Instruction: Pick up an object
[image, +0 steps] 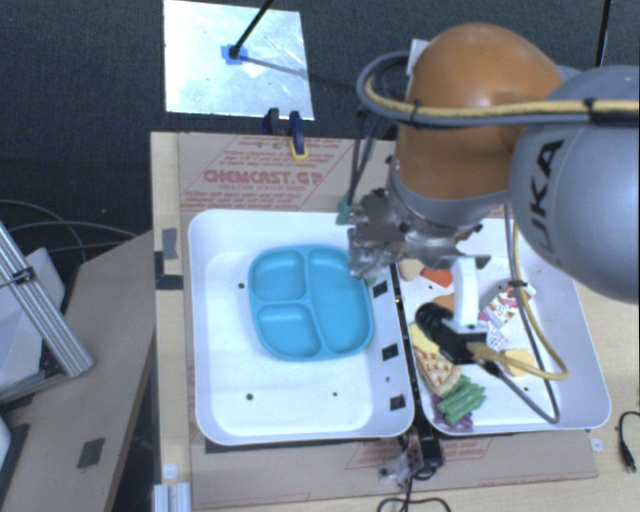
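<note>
My gripper (362, 262) hangs under the big grey and orange wrist, above the wall between the two bins and the right rim of a blue divided plate (305, 305). That plate lies flat in the left bin (225, 400). In the right bin (585, 390) lie several small things: a green bean-like toy (462, 400), a waffle-patterned piece (437, 372), an orange piece (437, 276) and a printed packet (500, 310). The arm hides the back of the right bin.
A brown cardboard sheet (260, 175) lies behind the bins, with blue and yellow clamps (286, 125) at its back edge. A shiny square panel (235, 60) sits beyond it. A metal frame (35, 310) stands at the far left.
</note>
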